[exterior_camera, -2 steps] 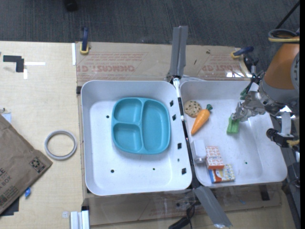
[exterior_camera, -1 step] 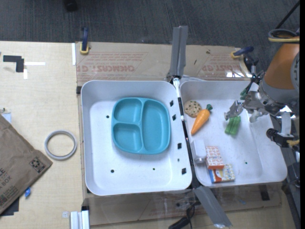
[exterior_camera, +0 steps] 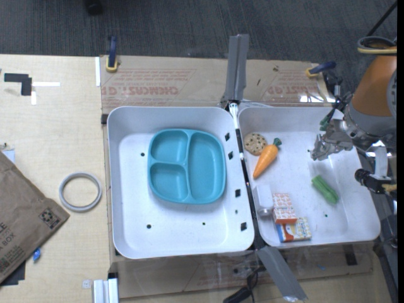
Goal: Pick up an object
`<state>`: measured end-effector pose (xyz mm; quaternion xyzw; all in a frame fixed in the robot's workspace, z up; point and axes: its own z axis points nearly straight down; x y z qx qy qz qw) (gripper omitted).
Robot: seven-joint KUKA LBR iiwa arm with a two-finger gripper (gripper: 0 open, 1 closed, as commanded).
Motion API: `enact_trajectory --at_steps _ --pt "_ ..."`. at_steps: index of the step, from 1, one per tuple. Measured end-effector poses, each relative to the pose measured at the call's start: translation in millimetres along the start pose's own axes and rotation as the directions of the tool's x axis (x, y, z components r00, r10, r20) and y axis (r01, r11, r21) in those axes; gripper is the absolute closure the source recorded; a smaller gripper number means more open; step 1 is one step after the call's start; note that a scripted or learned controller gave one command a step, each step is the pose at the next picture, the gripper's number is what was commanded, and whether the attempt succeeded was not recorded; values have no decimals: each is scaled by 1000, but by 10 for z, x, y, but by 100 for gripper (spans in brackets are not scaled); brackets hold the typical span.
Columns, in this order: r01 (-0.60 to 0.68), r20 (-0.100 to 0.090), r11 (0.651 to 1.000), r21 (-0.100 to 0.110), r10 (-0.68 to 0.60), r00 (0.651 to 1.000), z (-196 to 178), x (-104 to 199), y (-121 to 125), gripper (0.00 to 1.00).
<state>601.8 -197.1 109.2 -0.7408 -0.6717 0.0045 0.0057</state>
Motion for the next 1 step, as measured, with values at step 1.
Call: enact_trajectory --at_steps 1 --pt "0 0 1000 0 0 1000 0 1 0 0"
